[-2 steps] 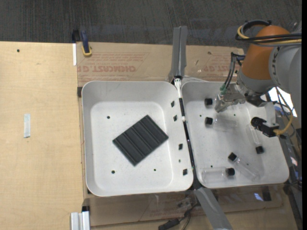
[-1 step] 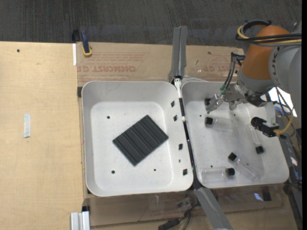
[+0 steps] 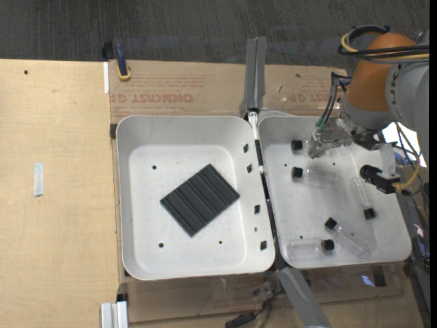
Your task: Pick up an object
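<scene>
A dark grey ribbed slab (image 3: 200,198) lies flat and turned at an angle in the middle of the left bin (image 3: 136,251). Several clear tubes with black caps are scattered in the right bin (image 3: 392,251): one (image 3: 307,175) near the middle left, one (image 3: 362,195) at the right, one (image 3: 341,232) toward the front and one (image 3: 311,246) along the front wall. A lone black cap (image 3: 296,144) sits at the back left. My gripper (image 3: 318,146) hangs over the back of the right bin, just right of that cap and above the middle-left tube.
The grey arm with its orange band (image 3: 379,74) reaches in from the right over the right bin's far corner, with cables and a black fitting (image 3: 374,175) trailing beside it. A raised divider (image 3: 261,176) separates the bins. Cardboard (image 3: 177,94) lies behind them.
</scene>
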Available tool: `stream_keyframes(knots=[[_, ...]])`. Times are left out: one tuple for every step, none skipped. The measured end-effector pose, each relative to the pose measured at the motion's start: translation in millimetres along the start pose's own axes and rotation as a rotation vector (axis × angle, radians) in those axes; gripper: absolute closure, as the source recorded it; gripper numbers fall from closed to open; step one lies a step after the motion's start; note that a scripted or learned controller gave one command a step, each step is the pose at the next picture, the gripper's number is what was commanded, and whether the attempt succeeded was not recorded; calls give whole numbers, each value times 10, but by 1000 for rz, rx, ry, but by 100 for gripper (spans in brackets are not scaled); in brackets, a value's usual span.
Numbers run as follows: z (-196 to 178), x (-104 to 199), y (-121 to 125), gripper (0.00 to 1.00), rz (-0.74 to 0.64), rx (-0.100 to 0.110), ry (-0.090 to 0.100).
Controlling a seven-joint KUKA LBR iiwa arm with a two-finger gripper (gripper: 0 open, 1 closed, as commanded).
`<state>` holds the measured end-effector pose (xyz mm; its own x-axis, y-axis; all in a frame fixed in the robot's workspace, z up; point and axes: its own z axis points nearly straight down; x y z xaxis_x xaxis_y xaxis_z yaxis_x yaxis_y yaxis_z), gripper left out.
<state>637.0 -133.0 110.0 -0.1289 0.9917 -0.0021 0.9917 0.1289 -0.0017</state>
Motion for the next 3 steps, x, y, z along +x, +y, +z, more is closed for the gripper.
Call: stream_keyframes(knots=[[0,0,0,0,0,0,0],[189,331,-183,0,-31,1,2],[101,313,-188,100,-28,1,2]])
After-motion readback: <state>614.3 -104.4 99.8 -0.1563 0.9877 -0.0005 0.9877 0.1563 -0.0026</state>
